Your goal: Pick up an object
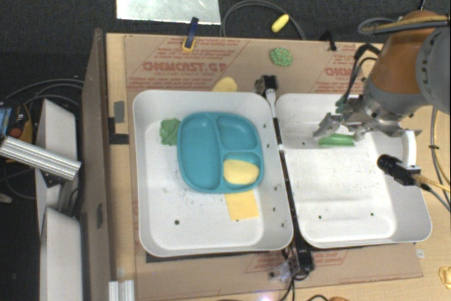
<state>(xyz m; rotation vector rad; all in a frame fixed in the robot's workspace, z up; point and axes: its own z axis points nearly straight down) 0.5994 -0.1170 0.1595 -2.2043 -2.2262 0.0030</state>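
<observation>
**Tool low over a green piece in the right bin**

The arm (409,74) reaches in from the right, and its tool (337,125) hangs low in the right bin (352,222), just above a small green piece (336,141) lying near the bin's upper part. Whether the tool is spread or pressed together cannot be told. In the left bin (155,222), a blue divided plate (211,151) carries a yellow lump (241,171); a yellow slice (243,206) lies just below the plate and a green leafy bit (169,130) touches its left edge.
</observation>
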